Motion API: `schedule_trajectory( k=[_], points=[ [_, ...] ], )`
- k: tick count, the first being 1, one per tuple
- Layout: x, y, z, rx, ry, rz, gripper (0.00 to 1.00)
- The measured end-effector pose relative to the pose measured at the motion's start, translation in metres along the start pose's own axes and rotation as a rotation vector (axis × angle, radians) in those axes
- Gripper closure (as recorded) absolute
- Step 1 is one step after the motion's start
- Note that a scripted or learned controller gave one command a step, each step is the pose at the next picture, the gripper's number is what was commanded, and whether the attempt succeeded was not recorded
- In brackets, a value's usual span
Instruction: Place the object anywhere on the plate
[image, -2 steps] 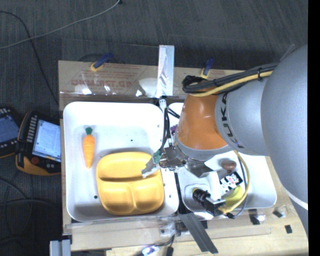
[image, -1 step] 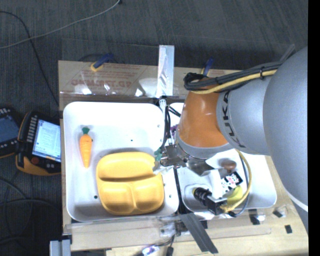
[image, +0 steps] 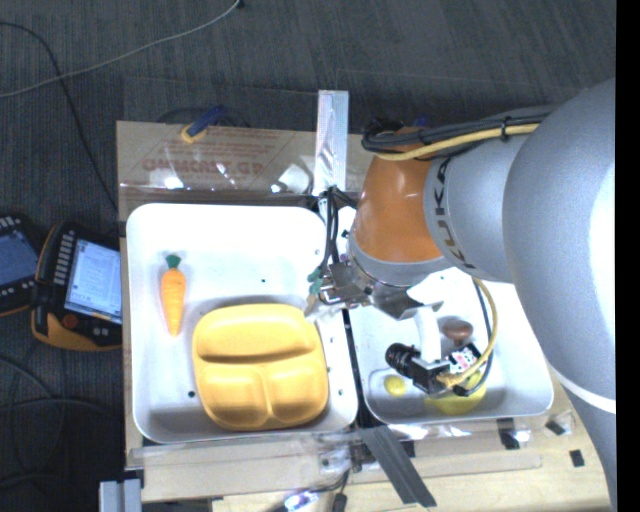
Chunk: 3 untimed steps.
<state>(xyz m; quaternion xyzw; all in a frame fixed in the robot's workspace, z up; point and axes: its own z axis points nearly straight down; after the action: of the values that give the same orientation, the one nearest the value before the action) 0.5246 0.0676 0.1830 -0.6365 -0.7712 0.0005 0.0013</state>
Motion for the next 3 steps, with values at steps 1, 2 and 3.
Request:
schedule_trajectory(
  k=[1, 2, 3],
  points=[
    [0.0, 0.0, 0.0, 0.0, 0.0, 0.0, 0.0],
    [0.001, 0.0, -0.009, 0.002, 0.002, -0.002, 1.0],
    [-0.005, -0.036, 0.0, 0.001, -0.002, 0.013, 1.0]
  ],
)
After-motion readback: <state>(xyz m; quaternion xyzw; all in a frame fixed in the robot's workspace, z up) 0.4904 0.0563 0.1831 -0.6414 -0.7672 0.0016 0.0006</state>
